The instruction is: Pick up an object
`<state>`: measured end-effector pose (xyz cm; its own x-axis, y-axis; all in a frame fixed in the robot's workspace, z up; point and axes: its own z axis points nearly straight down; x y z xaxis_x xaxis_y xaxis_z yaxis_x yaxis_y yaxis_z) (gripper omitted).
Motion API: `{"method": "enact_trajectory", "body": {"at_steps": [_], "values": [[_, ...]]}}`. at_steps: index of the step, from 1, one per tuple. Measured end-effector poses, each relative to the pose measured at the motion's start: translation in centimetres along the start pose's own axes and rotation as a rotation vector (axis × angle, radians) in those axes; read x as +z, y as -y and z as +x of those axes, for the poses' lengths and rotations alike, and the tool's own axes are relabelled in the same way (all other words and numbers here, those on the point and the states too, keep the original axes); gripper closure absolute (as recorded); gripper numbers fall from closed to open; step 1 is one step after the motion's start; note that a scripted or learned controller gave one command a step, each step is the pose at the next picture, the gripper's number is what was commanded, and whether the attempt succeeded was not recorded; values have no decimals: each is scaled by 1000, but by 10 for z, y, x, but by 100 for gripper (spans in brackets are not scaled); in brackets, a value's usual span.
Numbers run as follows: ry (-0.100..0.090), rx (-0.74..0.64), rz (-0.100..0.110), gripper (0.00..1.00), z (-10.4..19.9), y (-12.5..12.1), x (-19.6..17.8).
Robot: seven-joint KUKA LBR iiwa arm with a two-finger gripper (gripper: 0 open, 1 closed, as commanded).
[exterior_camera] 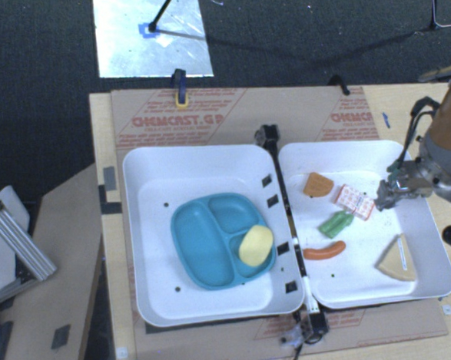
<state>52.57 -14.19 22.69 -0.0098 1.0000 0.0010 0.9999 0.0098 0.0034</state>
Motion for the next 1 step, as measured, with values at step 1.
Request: {"method": "enact_trajectory", "body": {"at_steps": [1], "values": [[-1,0,1,100,56,-10,9]]}}
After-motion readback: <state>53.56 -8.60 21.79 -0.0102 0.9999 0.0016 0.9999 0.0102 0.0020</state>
